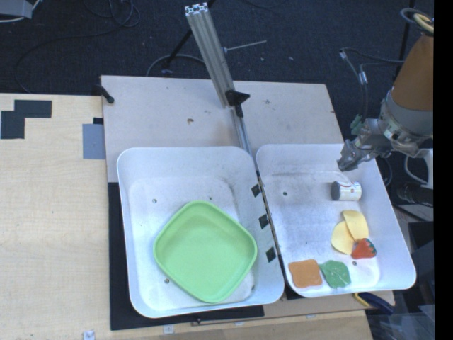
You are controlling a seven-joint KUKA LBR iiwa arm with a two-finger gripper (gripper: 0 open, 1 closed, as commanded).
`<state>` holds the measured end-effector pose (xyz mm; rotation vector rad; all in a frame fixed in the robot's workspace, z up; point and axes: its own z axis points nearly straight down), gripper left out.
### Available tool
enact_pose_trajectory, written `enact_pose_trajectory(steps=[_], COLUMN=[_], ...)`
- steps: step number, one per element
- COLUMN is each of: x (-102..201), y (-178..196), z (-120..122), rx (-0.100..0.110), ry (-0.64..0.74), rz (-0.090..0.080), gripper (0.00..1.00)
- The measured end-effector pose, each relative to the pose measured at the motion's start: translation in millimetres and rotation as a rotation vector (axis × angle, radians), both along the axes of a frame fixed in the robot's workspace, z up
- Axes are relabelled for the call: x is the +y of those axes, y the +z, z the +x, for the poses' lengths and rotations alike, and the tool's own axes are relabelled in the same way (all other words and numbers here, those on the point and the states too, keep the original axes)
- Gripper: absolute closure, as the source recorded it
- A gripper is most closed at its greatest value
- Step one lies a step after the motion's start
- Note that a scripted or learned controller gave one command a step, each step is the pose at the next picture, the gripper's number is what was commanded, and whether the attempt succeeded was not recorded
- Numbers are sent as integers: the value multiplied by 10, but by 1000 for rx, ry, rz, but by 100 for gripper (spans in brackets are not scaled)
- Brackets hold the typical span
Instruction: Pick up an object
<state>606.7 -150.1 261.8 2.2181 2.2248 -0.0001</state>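
**benchwatcher:** So here's your setup. The arm (414, 83) comes in from the right, and the gripper (352, 158) hangs over the far edge of the right bin (304, 190), up near its back-right corner. Honestly I can't tell you the state of the tool; it's a dark blur from this angle and nothing I can see sits in it.

**second_look:** Agreed. Closest thing for you is the small grey-and-white cylinder (346, 190), lying on its side just below the gripper, apart from it. One end looks dark grey, the other white.

**benchwatcher:** Further toward the front of that same bin you've got a little cluster. Two pale yellow pieces (350, 231) overlapping each other, with a small red thing (364, 248) touching their lower right edge. Looks strawberry-ish, but too small to swear to.

**second_look:** Then along the front wall, an orange square (305, 273) and a bumpy green lump (335, 273) right beside it, about touching.

**benchwatcher:** The left bin (141, 168) holds a light green square plate (205, 250) with rounded corners, sitting toward the front right of it. A metal rail (212, 55) slants across the board (283, 112) behind the bins.
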Motion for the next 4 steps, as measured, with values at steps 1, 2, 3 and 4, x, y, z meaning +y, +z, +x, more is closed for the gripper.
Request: enact_pose_trajectory(steps=[1,2,3,4], x=[423,918,1516,2008], y=[-64,-68,-174,-123], z=[126,105,168,313], rx=[1,0,1,0], ry=[0,0,1,0], rz=[1,1,1,0], gripper=[100,100,100,100])
